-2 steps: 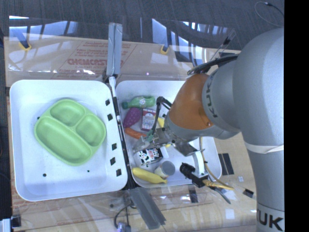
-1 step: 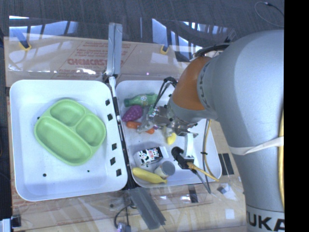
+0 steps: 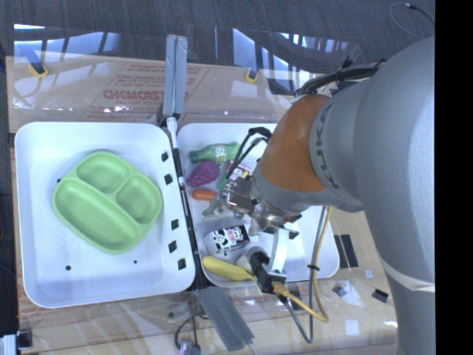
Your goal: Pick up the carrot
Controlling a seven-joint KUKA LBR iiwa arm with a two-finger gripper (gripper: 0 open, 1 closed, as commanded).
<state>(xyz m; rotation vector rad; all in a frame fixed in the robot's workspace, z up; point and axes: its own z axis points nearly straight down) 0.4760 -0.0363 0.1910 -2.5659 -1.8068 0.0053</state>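
carrot (image 3: 203, 194) lies in the right bin (image 3: 325, 257), close to its left wall, a small orange piece just below the purple grapes (image 3: 203, 173) and below the green bottle (image 3: 214, 153); you can see it sitting free on the bin floor, partly screened at its right end by the wrist hardware; the jaws (image 3: 233, 194) sit just beside it, under the orange-banded wrist, and you cannot tell from this angle whether they are open or closed; nothing visible says they have the carrot; your main risk is crowding: the grapes are touching or nearly touching the carrot, so a descent slightly off toward the top of the bin could close on the grapes instead, or pinch both; the bin wall is near on the left, so a push from the right could slide the carrot against it and out of reach; the black-and-white carton (image 3: 229, 237) and the banana (image 3: 225, 269) lie lower in the bin, apart from the carrot, yet the arm's bulk hangs over them and could nudge them on a sweep; the green tray (image 3: 107, 202) in the left bin (image 3: 37, 198) is well apart and safe.
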